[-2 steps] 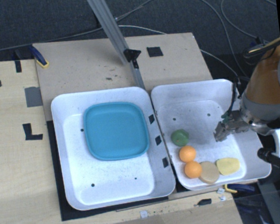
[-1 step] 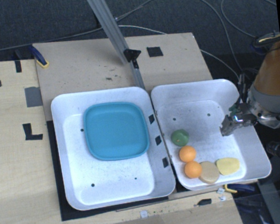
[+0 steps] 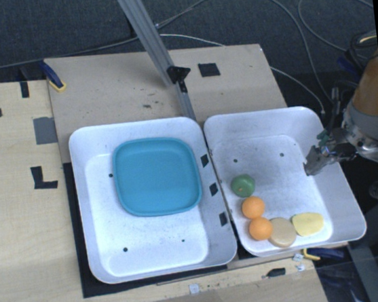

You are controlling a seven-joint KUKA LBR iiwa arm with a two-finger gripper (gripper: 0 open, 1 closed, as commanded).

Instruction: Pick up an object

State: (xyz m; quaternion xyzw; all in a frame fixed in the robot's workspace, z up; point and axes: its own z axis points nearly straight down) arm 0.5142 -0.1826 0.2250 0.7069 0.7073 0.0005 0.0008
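Beige puck (image 3: 282, 232) (beside oranges (image 3: 259, 228)) in right bin (image 3: 268, 123).

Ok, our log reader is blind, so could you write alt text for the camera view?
A grey robot arm's claw hovers at the right edge of the right bin, which holds a green ball, two orange balls, a beige disc and a yellow piece. The left bin holds a blue square plate.
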